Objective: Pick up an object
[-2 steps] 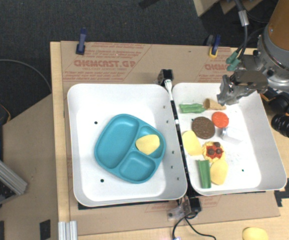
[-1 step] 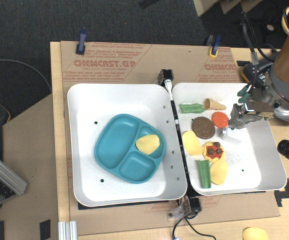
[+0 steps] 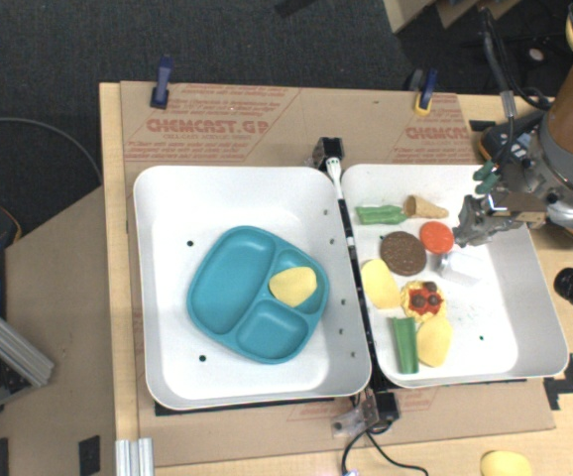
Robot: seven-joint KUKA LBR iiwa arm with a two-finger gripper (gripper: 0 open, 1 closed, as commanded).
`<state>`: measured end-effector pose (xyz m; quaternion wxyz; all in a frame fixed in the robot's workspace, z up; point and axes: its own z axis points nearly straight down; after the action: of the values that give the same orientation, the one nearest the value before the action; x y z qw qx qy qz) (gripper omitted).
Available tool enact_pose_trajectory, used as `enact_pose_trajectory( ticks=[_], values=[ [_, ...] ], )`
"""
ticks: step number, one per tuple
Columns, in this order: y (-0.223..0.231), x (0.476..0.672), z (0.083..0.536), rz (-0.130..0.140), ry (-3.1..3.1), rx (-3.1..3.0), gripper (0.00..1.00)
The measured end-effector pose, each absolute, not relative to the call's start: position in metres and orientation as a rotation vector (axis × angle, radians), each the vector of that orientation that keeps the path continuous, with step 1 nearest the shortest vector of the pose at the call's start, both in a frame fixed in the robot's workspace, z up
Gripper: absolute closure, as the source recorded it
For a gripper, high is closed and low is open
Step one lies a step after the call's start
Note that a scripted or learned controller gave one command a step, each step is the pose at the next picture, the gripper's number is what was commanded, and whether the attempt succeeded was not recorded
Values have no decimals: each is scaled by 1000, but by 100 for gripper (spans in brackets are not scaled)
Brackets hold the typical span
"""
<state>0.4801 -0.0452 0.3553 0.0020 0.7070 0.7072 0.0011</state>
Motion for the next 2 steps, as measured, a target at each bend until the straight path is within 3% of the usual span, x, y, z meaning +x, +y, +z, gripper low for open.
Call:
enact_pose_trajectory(
  ticks=[2],
  values=[
    [-45,482,376,7,2216,2214,100]
  ],
)
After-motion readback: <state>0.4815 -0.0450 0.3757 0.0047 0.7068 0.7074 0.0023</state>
